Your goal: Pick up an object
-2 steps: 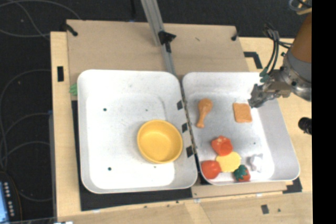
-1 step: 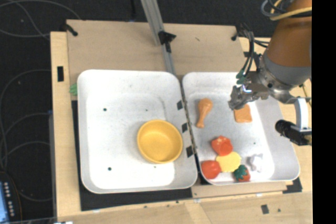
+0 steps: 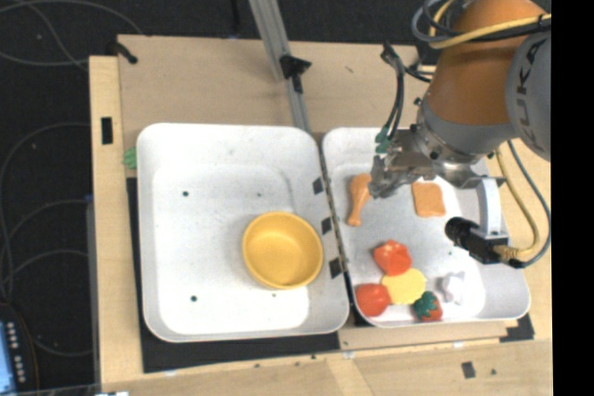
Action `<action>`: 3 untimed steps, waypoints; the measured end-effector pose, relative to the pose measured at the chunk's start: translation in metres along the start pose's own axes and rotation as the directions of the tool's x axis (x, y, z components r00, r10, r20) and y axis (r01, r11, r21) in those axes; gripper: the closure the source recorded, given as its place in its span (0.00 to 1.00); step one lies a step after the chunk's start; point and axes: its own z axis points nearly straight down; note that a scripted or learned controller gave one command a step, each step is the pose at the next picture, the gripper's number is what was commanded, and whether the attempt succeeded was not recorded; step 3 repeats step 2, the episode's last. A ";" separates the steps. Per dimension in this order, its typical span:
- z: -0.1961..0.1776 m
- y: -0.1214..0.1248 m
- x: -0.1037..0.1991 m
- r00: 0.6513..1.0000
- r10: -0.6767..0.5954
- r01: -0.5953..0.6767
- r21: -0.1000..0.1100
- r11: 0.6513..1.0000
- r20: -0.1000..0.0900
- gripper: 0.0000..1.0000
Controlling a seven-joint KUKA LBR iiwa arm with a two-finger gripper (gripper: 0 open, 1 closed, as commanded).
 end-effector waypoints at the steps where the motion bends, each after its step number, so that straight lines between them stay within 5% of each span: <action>1: 0.015 -0.003 0.043 1.000 0.001 -0.001 0.000 1.000 0.000 1.00; 2: 0.011 -0.005 0.094 1.000 -0.001 0.001 0.000 1.000 -0.002 1.00; 3: 0.011 -0.005 0.094 1.000 -0.001 0.001 0.000 1.000 -0.002 1.00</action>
